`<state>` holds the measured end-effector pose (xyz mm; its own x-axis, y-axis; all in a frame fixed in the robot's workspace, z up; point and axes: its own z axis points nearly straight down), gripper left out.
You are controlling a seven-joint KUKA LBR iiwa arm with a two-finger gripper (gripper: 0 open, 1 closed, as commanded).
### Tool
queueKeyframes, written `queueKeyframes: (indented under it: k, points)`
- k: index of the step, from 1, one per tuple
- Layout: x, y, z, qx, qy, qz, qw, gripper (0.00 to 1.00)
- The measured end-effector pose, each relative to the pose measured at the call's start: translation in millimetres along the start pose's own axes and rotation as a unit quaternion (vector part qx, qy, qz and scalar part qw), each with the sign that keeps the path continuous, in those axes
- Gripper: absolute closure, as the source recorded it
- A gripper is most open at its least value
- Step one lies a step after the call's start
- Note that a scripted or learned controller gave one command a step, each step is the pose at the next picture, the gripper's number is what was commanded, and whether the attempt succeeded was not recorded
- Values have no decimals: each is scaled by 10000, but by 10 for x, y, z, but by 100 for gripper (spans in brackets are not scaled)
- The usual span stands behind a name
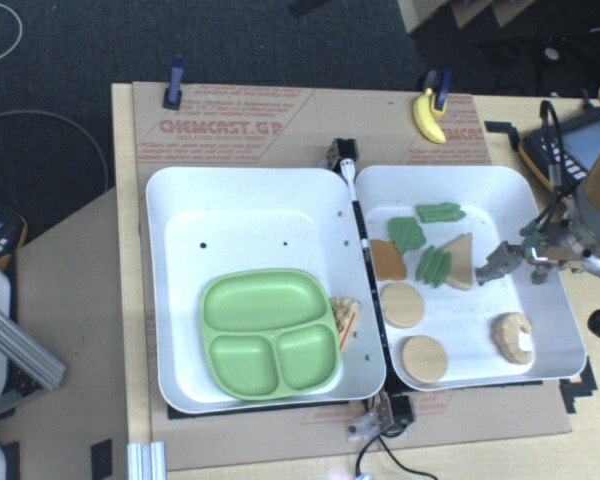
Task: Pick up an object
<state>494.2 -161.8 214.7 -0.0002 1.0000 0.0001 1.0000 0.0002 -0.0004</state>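
Note:
The right bin (555, 353) holds several toy foods: a green pod (440, 211), a green leaf piece (407, 233), a ribbed green piece (435, 265), a tan wedge (464, 256), a brown toast square (388, 259), two round tan biscuits (403, 305) (424, 357) and a pale lumpy pastry (513, 336). My gripper (518, 269) hangs over the right side of this bin, just right of the wedge and above the pastry. Its fingers stand open with nothing between them.
The left bin (180, 208) carries a green divided plate (270, 330) with a small bundle of toy fries (345, 318) at its right edge. A yellow banana (428, 118) and a blue clamp (173, 83) lie on the bench behind the bins.

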Motion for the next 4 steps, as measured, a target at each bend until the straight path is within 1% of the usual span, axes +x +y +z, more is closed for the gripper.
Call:
queueKeyframes:
  k: [1, 2, 3, 4]
  points:
    - [1144, -160, 321, 34, 34, -57, 10000, 0]
    - [1067, -145, 197, -9, 0, 4, 10000, 100]
    - [1728, -136, -689, -53, 10, -42, 10000, 100]
    - [1933, -146, -802, -20, 2, -17, 10000, 100]
